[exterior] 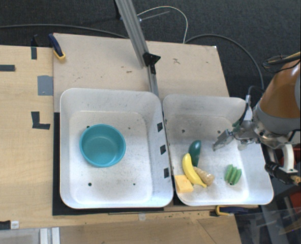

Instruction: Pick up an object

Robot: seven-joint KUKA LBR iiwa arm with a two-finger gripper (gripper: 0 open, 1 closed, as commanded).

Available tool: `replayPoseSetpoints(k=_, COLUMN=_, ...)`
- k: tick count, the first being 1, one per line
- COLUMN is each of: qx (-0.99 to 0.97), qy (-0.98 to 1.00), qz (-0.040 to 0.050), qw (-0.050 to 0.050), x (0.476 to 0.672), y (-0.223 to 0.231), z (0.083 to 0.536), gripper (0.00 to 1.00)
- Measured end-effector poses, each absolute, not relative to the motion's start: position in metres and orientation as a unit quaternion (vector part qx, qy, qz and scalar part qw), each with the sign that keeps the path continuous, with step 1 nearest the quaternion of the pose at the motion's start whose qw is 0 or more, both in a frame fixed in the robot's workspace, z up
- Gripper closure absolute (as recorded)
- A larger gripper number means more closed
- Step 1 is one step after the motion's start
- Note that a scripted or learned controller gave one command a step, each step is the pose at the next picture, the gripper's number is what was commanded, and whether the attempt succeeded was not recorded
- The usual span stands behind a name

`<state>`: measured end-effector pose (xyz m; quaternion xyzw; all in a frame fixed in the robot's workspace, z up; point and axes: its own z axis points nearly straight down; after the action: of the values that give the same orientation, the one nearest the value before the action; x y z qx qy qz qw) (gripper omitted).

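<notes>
My gripper [223,140] hangs over the right bin [211,105], near its right wall, on the grey arm with the orange band [282,93]. Nothing shows in it. Left of and below it lies a dark green oval object [194,148]. A yellow banana [190,170] lies in the bin's front part, with a yellow block [183,184] at its lower end and a small tan piece [206,176] beside it. A ridged green object [233,175] lies below the gripper, near the front right.
The left bin [74,105] holds a teal bowl [102,145]. A grey pole [135,27] slants down to the divide between the bins. Black cables [227,44] run over the dark floor behind the bench.
</notes>
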<state>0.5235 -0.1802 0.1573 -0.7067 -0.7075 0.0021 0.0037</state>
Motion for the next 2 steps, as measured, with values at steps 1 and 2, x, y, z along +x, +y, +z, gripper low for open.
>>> replayPoseSetpoints(k=1, qx=-0.706, qy=-0.708, qz=0.0021, qw=0.003, x=0.53, y=-0.173, z=0.1, gripper=0.0)
replayPoseSetpoints(k=2, qx=-0.707, qy=-0.708, qz=0.0008, qw=0.0, x=0.53, y=-0.173, z=0.089, gripper=0.0)
